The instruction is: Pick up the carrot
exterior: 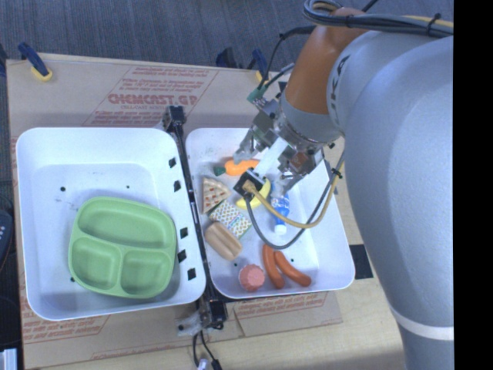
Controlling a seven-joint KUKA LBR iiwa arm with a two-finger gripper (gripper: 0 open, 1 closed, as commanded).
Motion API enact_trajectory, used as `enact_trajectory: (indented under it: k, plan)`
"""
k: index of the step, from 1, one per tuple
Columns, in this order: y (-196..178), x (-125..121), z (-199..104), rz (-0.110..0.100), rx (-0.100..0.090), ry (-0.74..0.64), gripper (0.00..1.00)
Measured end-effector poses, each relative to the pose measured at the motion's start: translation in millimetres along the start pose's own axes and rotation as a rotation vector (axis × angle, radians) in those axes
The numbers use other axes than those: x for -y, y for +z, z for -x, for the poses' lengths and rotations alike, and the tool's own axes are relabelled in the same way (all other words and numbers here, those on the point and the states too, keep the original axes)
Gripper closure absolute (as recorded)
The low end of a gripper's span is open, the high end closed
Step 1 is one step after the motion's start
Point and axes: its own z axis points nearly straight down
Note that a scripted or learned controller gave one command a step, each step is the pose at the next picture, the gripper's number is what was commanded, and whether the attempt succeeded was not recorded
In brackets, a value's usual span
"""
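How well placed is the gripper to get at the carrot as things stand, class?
Probably yes. The gripper hangs right above the carrot at the far end of the right bin, and nothing else lies on top of it.

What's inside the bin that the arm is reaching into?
Toy food: a carrot, a cracker, a bun, two sausages, a pink round piece and a small bottle. The end effector hangs over the bin's far side; whatever lies beneath it cannot be seen.

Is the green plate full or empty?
Empty. All three compartments of the plate show bare green, with no food in them.
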Motion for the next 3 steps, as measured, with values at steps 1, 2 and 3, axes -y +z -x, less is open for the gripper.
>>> enact_trajectory:
  k: [1, 2, 3]
  plan:
    - [98.8, -62.8, 2.0, -0.001, 0.002, -0.089, 0.00]
    - [174.4, -71.2, -10.9, -0.003, 0.001, 0.002, 0.00]
    - [163.8, -70.8, -11.6, -0.007, 0.002, -0.005, 1.00]
